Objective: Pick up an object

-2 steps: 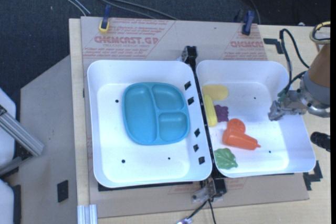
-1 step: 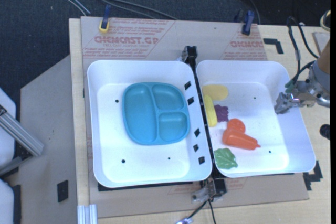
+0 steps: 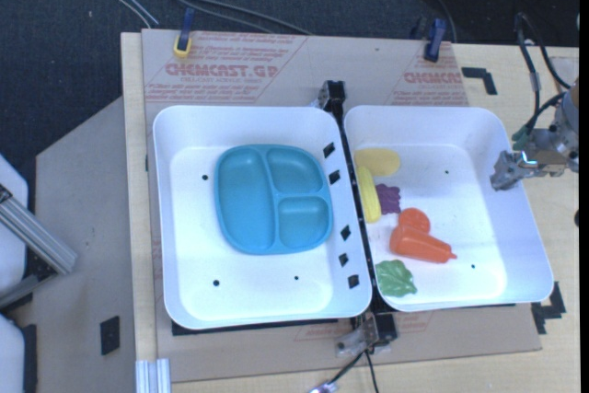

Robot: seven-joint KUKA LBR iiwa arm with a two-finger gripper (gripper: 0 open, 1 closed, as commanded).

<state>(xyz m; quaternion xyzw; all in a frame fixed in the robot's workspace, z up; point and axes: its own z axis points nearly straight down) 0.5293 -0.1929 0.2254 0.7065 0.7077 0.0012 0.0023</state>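
Note:
In the right bin (image 3: pixel 479 198) lie several toy foods along its left side: a yellow piece (image 3: pixel 380 162), a yellow banana-like piece (image 3: pixel 369 195), purple grapes (image 3: pixel 389 197), an orange carrot (image 3: pixel 419 244) with a red-orange piece (image 3: pixel 413 220) behind it, and a green leafy piece (image 3: pixel 396 278). My gripper (image 3: pixel 512 170) hangs at the right bin's right rim, well apart from all the foods, with nothing seen in it. The left bin (image 3: pixel 184 198) bears a blue divided plate (image 3: pixel 273 198).
The bins sit on a wooden board with blue clamps (image 3: pixel 185 42) (image 3: pixel 434 40) at its far edge. A black divider with clips (image 3: pixel 340 189) runs between the bins. Cables lie on the dark floor behind. The arm's wrist (image 3: pixel 561 138) enters from the right.

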